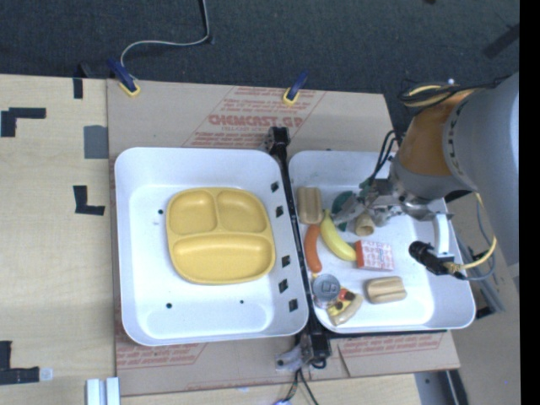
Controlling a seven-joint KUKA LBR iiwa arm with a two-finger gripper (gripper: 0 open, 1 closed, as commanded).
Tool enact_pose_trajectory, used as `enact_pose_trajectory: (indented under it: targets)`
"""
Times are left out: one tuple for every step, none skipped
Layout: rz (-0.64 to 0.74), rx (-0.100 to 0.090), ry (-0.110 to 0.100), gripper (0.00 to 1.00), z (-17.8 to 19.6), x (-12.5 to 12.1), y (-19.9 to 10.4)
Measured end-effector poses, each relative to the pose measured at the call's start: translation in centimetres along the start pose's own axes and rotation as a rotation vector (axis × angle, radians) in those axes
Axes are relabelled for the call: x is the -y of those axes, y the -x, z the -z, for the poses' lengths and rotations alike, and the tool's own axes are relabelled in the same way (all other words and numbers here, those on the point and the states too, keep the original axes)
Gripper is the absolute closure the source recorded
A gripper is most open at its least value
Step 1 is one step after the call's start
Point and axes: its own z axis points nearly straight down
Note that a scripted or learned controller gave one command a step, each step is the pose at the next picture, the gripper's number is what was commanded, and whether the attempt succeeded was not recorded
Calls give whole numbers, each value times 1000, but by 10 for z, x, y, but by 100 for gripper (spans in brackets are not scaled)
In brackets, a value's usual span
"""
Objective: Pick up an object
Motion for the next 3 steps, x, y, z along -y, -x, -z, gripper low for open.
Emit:
enact_pose_trajectory:
  targets:
    - [0,2,-1,100,10,0,1]
    - [-2,0,-6,100,112,52,-24]
    - [-2,-1,-7,0,111,52,-24]
